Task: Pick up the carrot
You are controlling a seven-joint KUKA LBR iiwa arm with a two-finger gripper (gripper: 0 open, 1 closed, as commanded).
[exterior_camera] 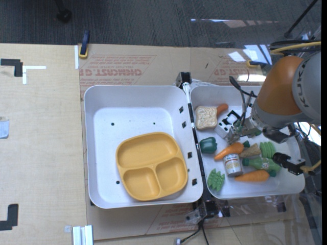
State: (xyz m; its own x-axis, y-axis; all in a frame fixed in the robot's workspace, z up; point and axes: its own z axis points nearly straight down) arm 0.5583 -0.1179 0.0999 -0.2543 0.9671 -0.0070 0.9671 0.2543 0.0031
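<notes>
An orange carrot (230, 150) lies slantwise in the middle of the right bin (291, 188). A second, larger carrot (252, 176) rests near that bin's front wall, and a small orange piece (222, 108) pokes out behind the toast. My gripper (239, 132) hangs under the orange wrist band, just above and slightly behind the middle carrot's upper end. I see nothing held in it.
The right bin also holds a slice of toast (206, 117), a green pepper (208, 145), a small can (233, 165), a leafy green piece (216, 179) and other green vegetables (265, 157). A yellow divided plate (151, 165) sits in the left bin (102, 137).
</notes>
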